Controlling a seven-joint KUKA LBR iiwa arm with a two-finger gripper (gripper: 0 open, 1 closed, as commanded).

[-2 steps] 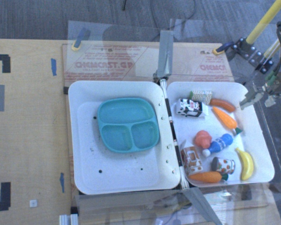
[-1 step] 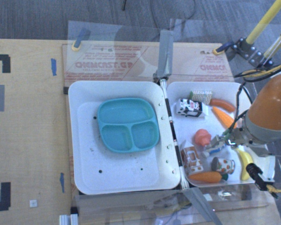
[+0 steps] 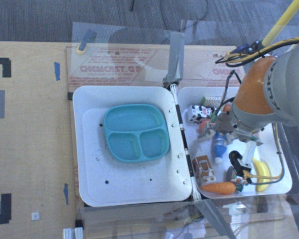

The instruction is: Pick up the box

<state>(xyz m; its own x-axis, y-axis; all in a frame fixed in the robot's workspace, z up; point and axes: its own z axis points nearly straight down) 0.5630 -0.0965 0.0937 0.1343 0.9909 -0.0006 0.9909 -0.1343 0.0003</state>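
Observation:
The box [image 3: 203, 167] is small and brown with a pale label. It lies flat near the front left of the right bin [image 3: 284, 183]. My gripper [image 3: 220, 129] hangs under the orange-banded wrist over the middle of that bin. It is behind the box and slightly to its right, apart from it, just above a blue bottle [image 3: 219, 147]. The wrist hides most of the gripper.
An orange carrot [image 3: 218, 187] lies in front of the box and a banana [image 3: 262, 174] at the front right. A black-and-white cow toy [image 3: 201, 112] and a red item [image 3: 204, 126] sit at the back left. The left bin [image 3: 84, 133] holds a teal divided plate [image 3: 137, 132].

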